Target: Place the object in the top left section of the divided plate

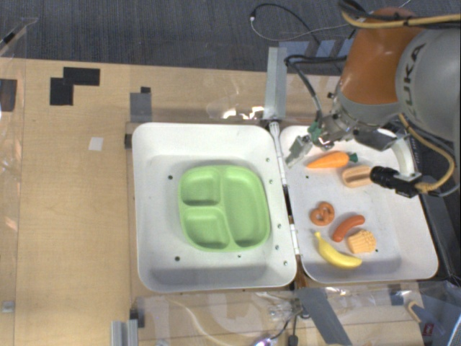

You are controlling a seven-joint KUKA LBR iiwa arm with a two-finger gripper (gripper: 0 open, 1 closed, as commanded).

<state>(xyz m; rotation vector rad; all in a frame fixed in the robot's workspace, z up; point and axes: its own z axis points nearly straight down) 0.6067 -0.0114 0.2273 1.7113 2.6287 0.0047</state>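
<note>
Tan bench [65, 215], two white bins [155, 265], grey carpet beyond. "KU" readable on arm [425, 63]. Gripper [311, 141] state: cannot tell.

Robotics lab. Grey KUKA arm [403, 56] with orange band, loose cables trailing, over plywood desk [65, 193]. Two white bins [155, 265] fixed side by side in metal brackets. Toy plastic food [338, 251] in right bin, green divided plate [223, 207] in left. Black tape markers [72, 83] on desk; grey carpet [144, 20] behind.
</note>
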